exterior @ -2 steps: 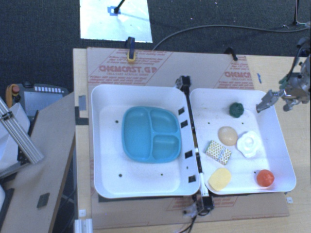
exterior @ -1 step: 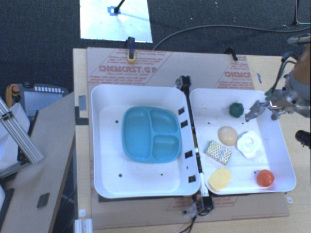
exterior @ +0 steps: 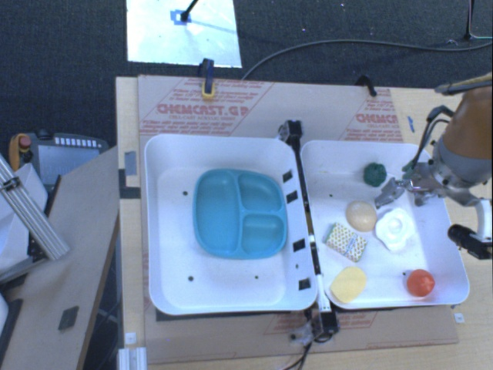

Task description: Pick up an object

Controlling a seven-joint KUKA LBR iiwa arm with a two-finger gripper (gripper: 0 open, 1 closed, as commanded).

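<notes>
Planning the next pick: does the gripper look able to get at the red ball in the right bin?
Probably yes: the red ball sits apart from other items near the bin's front corner, uncovered, with the gripper nearby.

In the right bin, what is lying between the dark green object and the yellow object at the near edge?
In the camera view, between the green object and the yellow object lie a beige egg-shaped item and a small patterned packet.

blue divided plate [exterior: 239, 213] in left bin [exterior: 166, 284], gripper [exterior: 394, 193] over right bin [exterior: 454, 284] above white object [exterior: 394, 230], beige ball [exterior: 360, 215] beside
</notes>
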